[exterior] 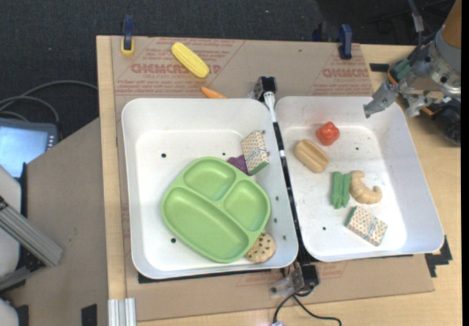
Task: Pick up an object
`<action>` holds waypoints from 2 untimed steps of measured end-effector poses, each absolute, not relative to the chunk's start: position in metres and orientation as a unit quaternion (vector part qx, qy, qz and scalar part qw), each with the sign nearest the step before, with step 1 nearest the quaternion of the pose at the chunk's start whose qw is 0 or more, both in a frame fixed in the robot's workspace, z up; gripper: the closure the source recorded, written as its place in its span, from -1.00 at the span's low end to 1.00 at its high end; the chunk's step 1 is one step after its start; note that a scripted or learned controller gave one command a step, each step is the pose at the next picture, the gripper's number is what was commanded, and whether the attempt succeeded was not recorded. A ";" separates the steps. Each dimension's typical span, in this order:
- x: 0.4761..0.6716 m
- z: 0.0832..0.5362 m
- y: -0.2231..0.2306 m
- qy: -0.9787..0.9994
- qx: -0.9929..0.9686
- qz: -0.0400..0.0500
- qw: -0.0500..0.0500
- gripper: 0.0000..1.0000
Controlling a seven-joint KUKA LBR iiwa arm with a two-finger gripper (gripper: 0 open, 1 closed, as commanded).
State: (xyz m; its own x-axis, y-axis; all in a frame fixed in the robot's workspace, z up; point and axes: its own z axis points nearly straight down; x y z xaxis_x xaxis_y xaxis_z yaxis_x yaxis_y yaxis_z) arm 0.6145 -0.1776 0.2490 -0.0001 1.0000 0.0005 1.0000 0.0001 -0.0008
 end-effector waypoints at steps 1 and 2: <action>0.566 0.140 -0.169 -0.706 -0.708 0.003 0.007 -1.00; 0.511 0.081 -0.127 -0.707 -0.707 0.001 0.004 -1.00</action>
State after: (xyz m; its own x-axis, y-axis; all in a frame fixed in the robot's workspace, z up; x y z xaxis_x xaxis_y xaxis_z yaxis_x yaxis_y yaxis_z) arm 0.5106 -0.1270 0.0811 0.0002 1.0000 0.0038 1.0000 -0.0002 -0.0078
